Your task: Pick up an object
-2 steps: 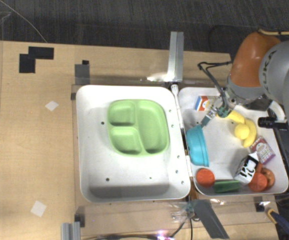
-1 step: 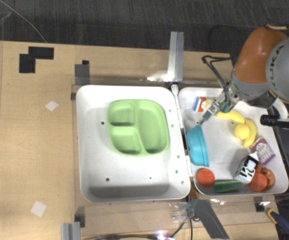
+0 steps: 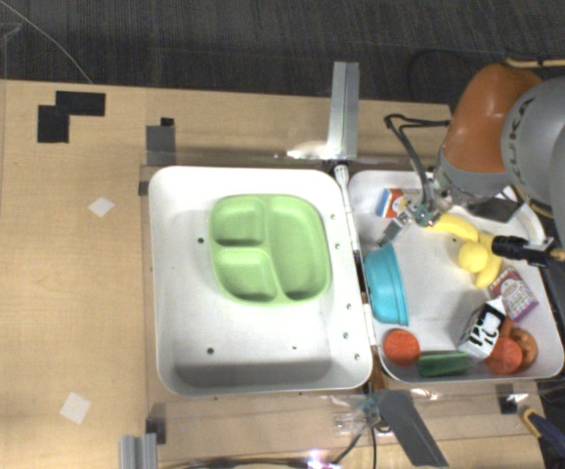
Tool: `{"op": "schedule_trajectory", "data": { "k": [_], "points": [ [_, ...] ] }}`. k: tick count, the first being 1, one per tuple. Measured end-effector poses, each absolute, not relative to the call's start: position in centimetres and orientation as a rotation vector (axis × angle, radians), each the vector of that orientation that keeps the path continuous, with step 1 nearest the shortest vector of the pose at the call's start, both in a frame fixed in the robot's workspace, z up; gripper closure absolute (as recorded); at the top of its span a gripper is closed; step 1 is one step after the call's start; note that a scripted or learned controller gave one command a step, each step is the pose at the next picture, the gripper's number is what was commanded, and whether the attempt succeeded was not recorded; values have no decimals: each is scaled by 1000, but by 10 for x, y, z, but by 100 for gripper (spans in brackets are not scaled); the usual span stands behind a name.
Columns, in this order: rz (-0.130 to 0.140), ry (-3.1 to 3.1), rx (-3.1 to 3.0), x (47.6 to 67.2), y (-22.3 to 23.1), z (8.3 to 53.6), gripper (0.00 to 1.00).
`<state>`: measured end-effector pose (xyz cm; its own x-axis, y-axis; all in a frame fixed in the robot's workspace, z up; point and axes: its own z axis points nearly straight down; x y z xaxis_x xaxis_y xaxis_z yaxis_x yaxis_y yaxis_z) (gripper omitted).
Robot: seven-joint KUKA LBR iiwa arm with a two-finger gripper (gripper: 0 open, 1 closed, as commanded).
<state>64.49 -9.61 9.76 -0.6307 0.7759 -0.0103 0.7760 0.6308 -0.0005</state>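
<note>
**Yellow toy within reach, nothing gripped yet**

Yellow duck-like toy lies in the right bin, just beside my claw, which hangs low over the bin's far corner. Whether my claw is apart or together I cannot tell. Beyond the toy, a blue bowl, tomato, green block and carton crowd the bin.

1. two white bins: a left bin and a right bin.
2. one green divided tray.
3. one blue bowl, standing on edge.
4. two yellow toys, a banana and a duck.
5. one red ball.
6. one dark green block.
7. one black-and-white carton.
</note>
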Motion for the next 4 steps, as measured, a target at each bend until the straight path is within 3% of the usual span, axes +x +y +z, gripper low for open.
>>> {"op": "schedule_trajectory", "data": {
  "k": [1,2,3,4],
  "points": [
    [7,2751,1497,629,-94,88,0],
    [6,2627,1709,626,-114,118,0],
    [6,2537,1836,591,-147,88,0],
    [-12,2624,1744,643,-119,88,0]
  ]
}}
